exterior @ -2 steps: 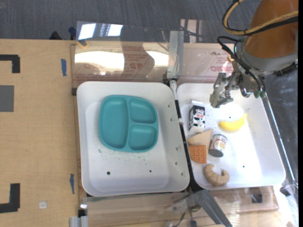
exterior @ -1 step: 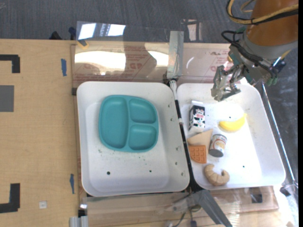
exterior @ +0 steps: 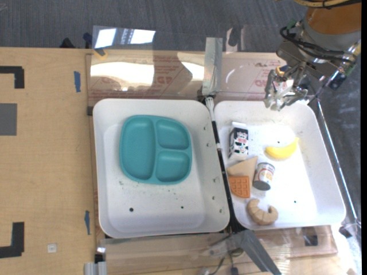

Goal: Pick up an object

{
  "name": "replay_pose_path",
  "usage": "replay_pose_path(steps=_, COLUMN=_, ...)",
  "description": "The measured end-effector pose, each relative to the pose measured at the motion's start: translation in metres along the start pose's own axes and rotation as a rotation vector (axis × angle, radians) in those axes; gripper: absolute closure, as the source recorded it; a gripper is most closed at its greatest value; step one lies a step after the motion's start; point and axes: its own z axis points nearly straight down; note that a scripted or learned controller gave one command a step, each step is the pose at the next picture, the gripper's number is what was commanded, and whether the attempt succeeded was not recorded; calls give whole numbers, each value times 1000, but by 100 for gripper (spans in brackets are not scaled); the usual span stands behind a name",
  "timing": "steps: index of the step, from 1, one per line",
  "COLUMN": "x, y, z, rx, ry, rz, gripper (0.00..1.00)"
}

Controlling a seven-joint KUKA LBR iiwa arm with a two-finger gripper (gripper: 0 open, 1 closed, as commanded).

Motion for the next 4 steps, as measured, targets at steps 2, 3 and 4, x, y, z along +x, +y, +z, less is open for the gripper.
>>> replay_pose_path(steps=2, x=-41, y=37, z=5, rx=0, ry=-1, rz=-286, gripper=100)
replay_pose_path(steps=3, x=-43, y=44, z=-5, rx=-5, ry=-1, rz=-725, gripper=100)
replay_pose_path(steps=4, x=-43, y=49, z=-4, rx=-8, ry=-2, rz=-1134, gripper=100)
